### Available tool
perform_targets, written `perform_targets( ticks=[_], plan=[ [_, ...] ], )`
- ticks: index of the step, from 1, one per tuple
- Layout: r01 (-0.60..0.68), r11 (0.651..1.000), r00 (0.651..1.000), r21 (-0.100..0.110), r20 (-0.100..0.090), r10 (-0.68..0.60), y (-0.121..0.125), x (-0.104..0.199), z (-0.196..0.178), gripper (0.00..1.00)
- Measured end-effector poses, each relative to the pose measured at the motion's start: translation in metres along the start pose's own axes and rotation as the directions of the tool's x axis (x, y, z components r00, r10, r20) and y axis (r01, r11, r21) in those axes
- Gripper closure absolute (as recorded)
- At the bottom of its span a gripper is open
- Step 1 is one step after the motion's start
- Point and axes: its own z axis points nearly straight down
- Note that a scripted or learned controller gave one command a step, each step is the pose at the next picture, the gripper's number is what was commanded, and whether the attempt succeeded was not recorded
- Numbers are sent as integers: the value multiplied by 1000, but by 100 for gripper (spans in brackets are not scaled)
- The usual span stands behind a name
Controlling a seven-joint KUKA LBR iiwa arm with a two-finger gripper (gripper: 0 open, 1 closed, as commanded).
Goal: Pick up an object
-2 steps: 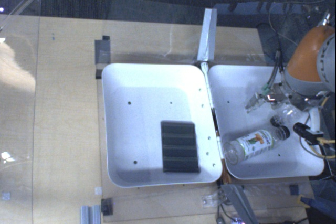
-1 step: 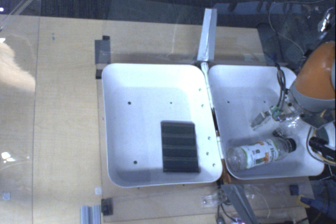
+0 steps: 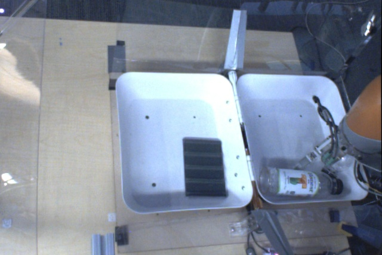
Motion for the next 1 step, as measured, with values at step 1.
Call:
perform_targets(
  ticks=[1],
  plan=[
    [219,976,976,-2,15,-219,26,37,-2,0]
  ],
)
